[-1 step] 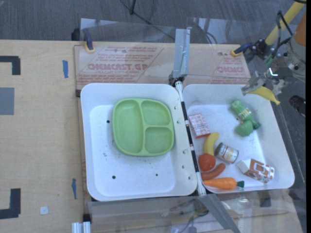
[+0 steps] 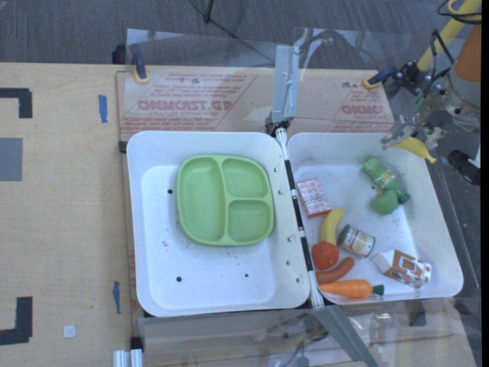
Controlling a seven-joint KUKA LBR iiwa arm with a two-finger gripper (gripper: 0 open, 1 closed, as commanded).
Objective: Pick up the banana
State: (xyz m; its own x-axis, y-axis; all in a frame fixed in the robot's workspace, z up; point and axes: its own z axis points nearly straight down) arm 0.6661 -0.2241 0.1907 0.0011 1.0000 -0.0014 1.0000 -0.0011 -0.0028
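Note:
The banana (image 2: 331, 225) is short and yellow. It lies near the middle of the right bin (image 2: 447, 235), between a red-and-white packet (image 2: 313, 196) and a red tomato (image 2: 325, 254), with a small can (image 2: 356, 241) touching its right side. My gripper (image 2: 413, 134) hangs over the bin's far right corner, well away from the banana, up and to the right of it. A small yellow shape sits right under the gripper; what it is cannot be made out.
The left bin (image 2: 149, 228) holds a green divided plate (image 2: 225, 199). In the right bin lie a green bottle (image 2: 380, 173), a green pepper (image 2: 388, 200), a reddish sausage (image 2: 336, 270), a carrot (image 2: 351, 288) and a small carton (image 2: 405, 267).

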